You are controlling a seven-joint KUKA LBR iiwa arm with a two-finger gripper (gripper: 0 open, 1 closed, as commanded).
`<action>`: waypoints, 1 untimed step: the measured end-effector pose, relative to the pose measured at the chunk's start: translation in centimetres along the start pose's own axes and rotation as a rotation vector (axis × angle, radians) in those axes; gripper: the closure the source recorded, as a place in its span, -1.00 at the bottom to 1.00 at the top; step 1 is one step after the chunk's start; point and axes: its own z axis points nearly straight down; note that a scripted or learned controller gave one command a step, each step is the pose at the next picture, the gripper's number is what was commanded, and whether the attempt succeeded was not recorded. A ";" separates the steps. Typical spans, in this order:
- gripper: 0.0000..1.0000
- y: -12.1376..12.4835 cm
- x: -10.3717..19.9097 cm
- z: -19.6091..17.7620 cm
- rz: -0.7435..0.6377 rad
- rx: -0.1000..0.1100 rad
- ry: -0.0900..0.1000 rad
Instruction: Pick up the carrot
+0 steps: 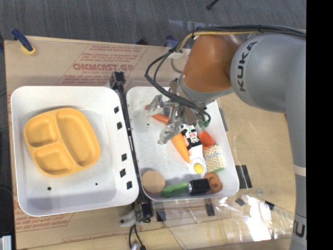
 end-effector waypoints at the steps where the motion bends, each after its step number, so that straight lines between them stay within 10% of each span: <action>1: -1.00 -4.9 3.9 6.6 -0.118 -0.002 0.009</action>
